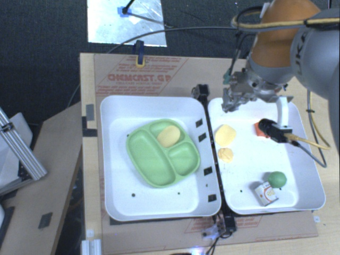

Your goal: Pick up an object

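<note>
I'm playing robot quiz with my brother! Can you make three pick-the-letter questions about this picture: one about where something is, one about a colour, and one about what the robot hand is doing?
1. Where is the green divided plate?
A. in the left bin
B. in the right bin
C. on the dark floor

2. What colour is the ball beside the small carton?
A. red
B. green
C. blue

3. What is the gripper doing?
A. lifting the plate
B. squeezing the ball
C. hanging above the right bin's far-left corner, touching no object

Answers:
1 A: the plate lies inside the left bin, with a yellow piece in one compartment.
2 B: the ball is green.
3 C: the gripper sits near the right bin top-left rim, apart from every item.
</note>
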